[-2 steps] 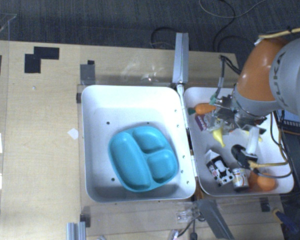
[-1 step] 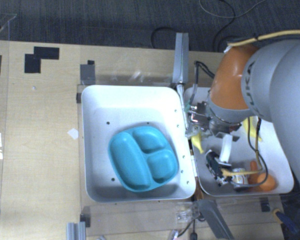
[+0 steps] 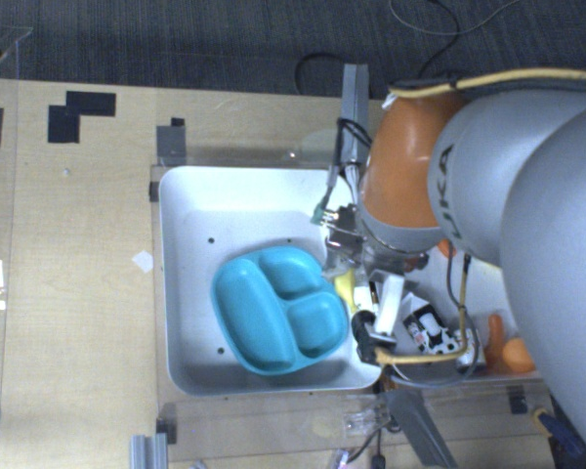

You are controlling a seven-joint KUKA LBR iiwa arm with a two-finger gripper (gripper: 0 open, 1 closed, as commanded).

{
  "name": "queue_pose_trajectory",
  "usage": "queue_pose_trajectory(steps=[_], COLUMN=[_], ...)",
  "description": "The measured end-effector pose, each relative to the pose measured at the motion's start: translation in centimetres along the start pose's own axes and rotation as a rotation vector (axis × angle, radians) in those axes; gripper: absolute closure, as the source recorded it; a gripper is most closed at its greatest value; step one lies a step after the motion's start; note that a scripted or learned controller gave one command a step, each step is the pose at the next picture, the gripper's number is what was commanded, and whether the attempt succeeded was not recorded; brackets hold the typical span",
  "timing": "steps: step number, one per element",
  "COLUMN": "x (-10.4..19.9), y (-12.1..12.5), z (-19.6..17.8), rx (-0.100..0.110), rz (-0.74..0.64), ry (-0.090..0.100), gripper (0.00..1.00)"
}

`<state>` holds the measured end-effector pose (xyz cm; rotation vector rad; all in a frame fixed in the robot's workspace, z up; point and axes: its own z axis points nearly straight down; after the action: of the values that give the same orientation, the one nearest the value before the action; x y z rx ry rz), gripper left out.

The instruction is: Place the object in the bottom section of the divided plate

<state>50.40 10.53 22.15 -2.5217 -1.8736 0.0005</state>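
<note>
A blue divided plate [image 3: 278,309] lies in the left white bin [image 3: 190,262], with one long section on its left and two smaller sections on its right. My gripper [image 3: 359,301] hangs just off the plate's right rim, over the wall between the two bins. A small yellow object [image 3: 344,288] shows right under the gripper, touching or nearly touching the plate's rim. The wrist hides most of it, and I cannot tell whether it is held.
The grey arm with its orange band [image 3: 405,169] covers most of the right bin. An orange object [image 3: 513,355] and a black-and-white object [image 3: 428,328] lie in the right bin. The wooden bench [image 3: 68,262] extends to the left.
</note>
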Motion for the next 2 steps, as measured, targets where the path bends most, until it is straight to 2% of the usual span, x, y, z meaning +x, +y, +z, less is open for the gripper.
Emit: queue_pose_trajectory(steps=[1, 2], x=[7.65, 7.69], y=[3.09, 3.15], z=[5.44, 4.55], rx=[0.000, 0.001], rz=[-0.258, -0.262], ry=[0.000, 0.000], gripper=[1.00, 1.00])
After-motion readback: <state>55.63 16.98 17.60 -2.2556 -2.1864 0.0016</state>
